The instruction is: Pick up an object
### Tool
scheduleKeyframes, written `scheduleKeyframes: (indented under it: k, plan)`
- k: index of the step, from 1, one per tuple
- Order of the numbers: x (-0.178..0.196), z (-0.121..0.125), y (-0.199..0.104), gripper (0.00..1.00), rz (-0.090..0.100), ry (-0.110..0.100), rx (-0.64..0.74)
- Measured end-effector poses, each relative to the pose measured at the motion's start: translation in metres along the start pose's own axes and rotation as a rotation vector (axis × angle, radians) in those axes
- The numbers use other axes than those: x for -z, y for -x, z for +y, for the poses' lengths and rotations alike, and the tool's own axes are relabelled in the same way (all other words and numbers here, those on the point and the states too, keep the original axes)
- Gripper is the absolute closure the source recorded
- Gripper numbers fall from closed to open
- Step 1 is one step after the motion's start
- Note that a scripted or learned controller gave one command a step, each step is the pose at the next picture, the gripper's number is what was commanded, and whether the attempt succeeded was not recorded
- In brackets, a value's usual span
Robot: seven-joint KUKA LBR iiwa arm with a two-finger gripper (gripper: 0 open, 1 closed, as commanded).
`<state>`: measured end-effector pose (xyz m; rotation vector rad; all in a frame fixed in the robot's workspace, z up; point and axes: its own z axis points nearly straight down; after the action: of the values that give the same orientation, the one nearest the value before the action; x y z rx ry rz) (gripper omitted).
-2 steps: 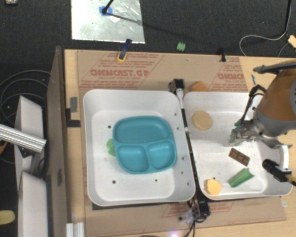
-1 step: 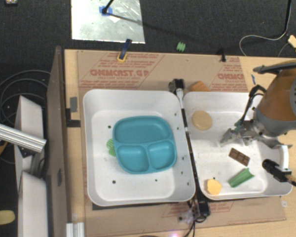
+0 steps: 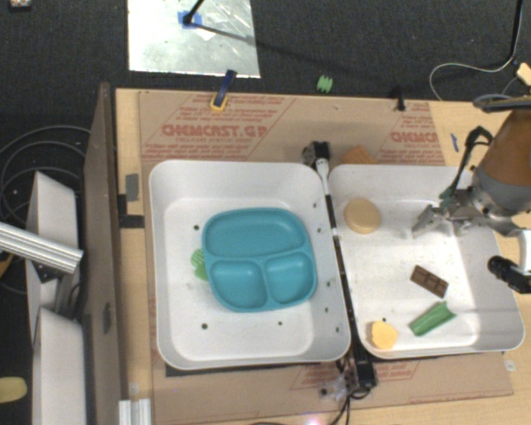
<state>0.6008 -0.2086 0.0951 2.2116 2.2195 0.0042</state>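
Observation:
The right bin [image 3: 478, 330] holds a round beige piece [image 3: 363, 215] at its back left, a brown chocolate bar [image 3: 429, 281] in the middle, a green block [image 3: 431, 318] near the front and a yellow piece [image 3: 383, 335] in the front left corner. My gripper [image 3: 435, 216] hangs over the back right part of this bin, about a hand's width right of the beige piece and above the chocolate bar in the view. It touches none of these things that I can see. The grey arm with its orange band [image 3: 520, 153] comes in from the right.
The left bin [image 3: 173, 237] carries a blue divided plate [image 3: 258, 257], with a small green thing [image 3: 197, 259] poking out at the plate's left edge. An orange piece [image 3: 357, 155] lies on the cardboard behind the right bin. A divider rail [image 3: 334, 228] runs between the bins.

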Motion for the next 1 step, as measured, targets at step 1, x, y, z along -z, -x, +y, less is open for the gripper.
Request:
scheduleKeyframes:
  k: [1]
  plan:
    - [0.1131,0.0653,-0.0018,0.0,-0.002,0.011,0.005]
